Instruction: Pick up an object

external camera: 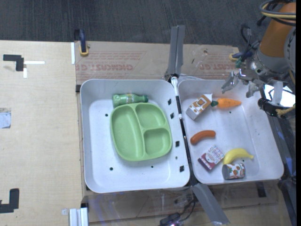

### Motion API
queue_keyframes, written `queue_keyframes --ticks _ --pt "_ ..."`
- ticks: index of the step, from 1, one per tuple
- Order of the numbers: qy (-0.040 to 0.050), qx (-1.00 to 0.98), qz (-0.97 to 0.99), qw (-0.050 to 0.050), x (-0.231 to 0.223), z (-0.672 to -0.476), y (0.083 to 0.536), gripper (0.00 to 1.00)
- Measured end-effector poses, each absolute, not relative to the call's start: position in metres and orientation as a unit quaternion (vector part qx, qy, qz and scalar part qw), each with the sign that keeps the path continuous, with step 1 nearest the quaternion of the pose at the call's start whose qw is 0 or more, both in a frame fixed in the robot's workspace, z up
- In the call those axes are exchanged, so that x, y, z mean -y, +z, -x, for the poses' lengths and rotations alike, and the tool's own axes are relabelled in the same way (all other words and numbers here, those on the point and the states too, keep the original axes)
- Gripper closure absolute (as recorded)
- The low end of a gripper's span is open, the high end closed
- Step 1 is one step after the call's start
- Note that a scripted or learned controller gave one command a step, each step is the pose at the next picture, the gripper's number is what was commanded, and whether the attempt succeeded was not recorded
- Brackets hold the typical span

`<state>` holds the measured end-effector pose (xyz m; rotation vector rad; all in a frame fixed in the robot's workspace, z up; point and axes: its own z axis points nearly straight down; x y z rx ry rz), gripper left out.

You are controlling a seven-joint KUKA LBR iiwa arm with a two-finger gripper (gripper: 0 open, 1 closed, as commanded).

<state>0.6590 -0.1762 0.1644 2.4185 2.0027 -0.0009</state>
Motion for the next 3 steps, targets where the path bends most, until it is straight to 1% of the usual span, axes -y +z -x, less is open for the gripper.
queue_keyframes --ticks 1,2,3 --pt "-0.0005 -0.607 -0.795 0.000 0.170 -0.659 0.093 0.00" --pt "-0.0020 -0.608 -0.794 0.000 0.170 -0.658 0.102 1.00" --pt "-0.0006 -0.534 -0.845 0.000 0.139 -0.649 0.193 1.00"
